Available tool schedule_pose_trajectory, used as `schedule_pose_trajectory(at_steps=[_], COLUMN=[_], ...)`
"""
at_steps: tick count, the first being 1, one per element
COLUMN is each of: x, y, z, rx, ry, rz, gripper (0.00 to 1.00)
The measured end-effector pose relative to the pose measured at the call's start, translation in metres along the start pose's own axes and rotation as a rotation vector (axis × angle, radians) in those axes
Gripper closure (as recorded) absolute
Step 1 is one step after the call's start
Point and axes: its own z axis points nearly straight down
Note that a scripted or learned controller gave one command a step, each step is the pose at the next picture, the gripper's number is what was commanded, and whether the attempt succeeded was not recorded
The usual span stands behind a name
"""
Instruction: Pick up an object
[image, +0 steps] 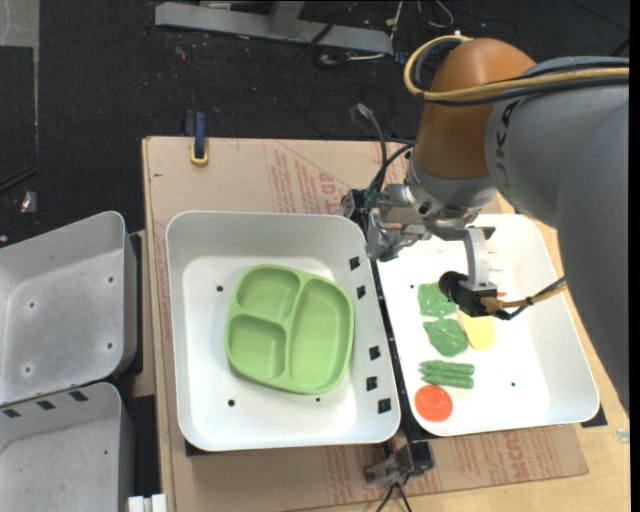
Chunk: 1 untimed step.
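Note:
The right bin (540, 390) holds several toy foods: a green leafy piece (434, 300), a second green piece (447, 338), a yellow block (481, 333), a green bean pod (447, 374) and a red-orange disc (433, 402). My gripper (386, 235) hangs below the orange band at the right bin's far left corner, close to the wall between the bins. It is up and to the left of the green leafy piece, apart from all the foods. Nothing shows in its grasp.
The left bin (200, 250) bears a light green divided plate (291, 328). A white and black fitting with a cable (478, 272) hangs off the arm over the right bin, just above the yellow block. Grey lids (60, 300) lie at far left.

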Motion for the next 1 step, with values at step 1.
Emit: schedule_pose_trajectory(at_steps=[1], x=[0.0568], y=[0.0203], z=[-0.0061], rx=[-0.002], ry=[0.001], rz=[0.0], gripper=[1.0])
